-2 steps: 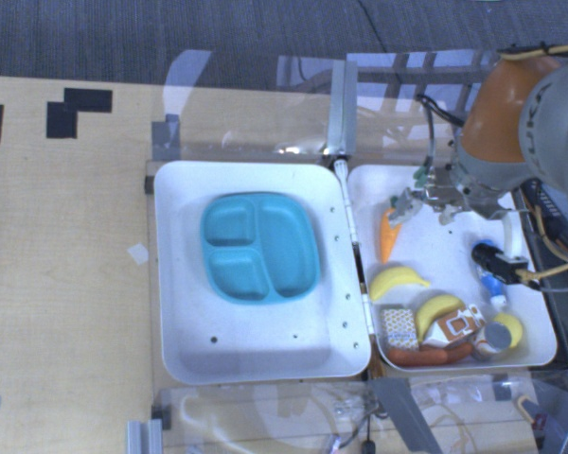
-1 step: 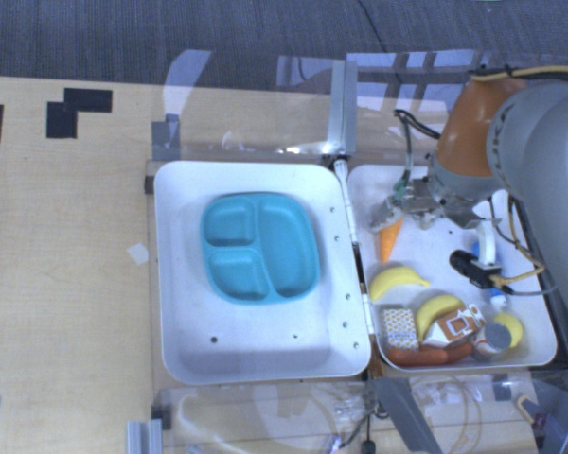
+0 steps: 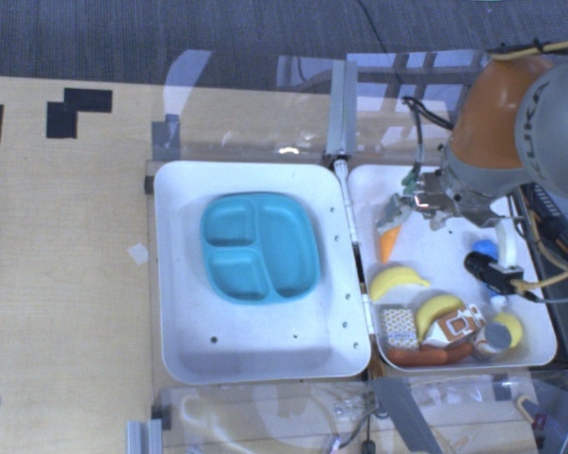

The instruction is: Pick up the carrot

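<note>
Arm: I see the grey arm with its orange band reach in from the right and end over the right bin (image 3: 435, 253).
Gripper: the gripper (image 3: 399, 213) hangs low over the far left part of that bin, close to the wall shared with the left bin (image 3: 185, 329).
Jaws: from this slanted view I cannot tell whether they stand wide or narrow, and I see nothing clearly between them.
Carrot: the carrot (image 3: 388, 244) lies on the bin floor just under the jaws and a little toward the near side. Its upper end reaches right up to them, but whether they touch I cannot make out.
Bananas: one banana (image 3: 398, 280) lies just past the carrot's lower end, near the jaws, and a second banana (image 3: 437, 308) lies further toward the near wall.
Sausage: a red sausage (image 3: 421, 356) lies well away from the jaws, along the near wall.
Plate: a blue divided plate (image 3: 261, 246) lies well to the left of the jaws, in the left bin.
</note>
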Controlling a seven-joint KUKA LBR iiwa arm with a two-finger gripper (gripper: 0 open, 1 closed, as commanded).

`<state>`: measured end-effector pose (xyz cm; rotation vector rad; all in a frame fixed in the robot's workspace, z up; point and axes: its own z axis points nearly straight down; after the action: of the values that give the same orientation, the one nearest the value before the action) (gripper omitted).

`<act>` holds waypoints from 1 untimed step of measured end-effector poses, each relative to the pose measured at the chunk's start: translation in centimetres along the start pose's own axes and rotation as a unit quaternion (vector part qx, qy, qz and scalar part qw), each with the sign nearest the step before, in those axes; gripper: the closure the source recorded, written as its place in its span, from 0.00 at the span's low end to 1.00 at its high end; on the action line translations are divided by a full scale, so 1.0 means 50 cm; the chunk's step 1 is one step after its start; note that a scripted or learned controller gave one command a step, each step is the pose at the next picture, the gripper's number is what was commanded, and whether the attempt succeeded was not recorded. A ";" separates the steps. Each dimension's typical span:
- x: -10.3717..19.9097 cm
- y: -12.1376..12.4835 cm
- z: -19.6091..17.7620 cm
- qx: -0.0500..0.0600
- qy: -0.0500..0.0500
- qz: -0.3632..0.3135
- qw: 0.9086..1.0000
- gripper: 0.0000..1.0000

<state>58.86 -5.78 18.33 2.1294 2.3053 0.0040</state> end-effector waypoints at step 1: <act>-0.050 0.022 0.182 0.000 0.000 0.017 1.000 0.00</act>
<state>60.21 -8.17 9.24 2.1684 2.2696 0.0034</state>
